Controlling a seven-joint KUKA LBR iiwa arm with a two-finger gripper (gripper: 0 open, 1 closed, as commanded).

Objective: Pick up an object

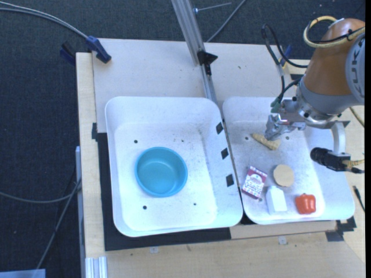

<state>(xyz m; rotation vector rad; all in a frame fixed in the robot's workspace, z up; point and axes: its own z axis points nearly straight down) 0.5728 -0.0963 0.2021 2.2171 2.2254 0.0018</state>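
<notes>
Item: tan wedge, right bin, directly under the gripper.
Probably light, stiff, crumbly; grasp across its narrow width. Finger spread: cannot tell.

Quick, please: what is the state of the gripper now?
Two-finger gripper: low in the right white bin, at the tan stick-shaped piece; open or closed cannot be told.

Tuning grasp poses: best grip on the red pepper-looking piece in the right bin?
Take the red piece from straight above, across its rounded body. It sits near the bin's front right corner, with the white block close on its left, so close the pincer front to back across the piece, probably the freer axis.
</notes>
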